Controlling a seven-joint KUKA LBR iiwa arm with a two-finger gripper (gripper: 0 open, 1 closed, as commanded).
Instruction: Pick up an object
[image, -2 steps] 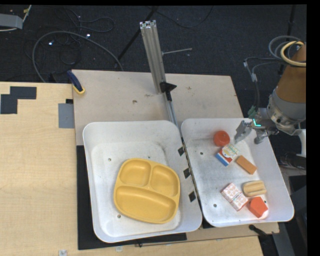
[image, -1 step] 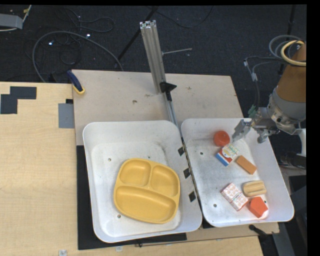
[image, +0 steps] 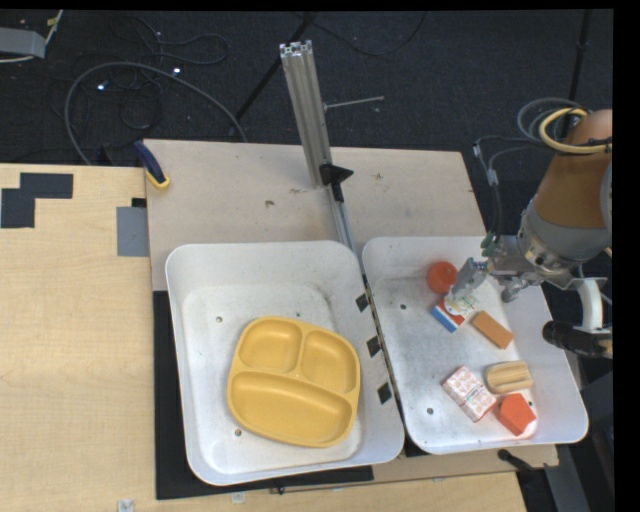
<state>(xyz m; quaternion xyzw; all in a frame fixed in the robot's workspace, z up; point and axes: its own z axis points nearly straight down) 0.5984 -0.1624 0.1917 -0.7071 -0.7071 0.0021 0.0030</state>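
Pincer (image: 466, 296) hangs low over the right bin (image: 420, 410), its tips at a small blue-and-white carton (image: 449, 317) — whether it grips, I cannot tell. Nothing looks lifted yet — the pick remains undone.

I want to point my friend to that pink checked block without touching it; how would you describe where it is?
Look in the right-hand white bin, toward its near corner. The pink-and-white checked block lies there, just left of a tan bun-shaped piece and a red-orange block. It alone bears a checked pattern.
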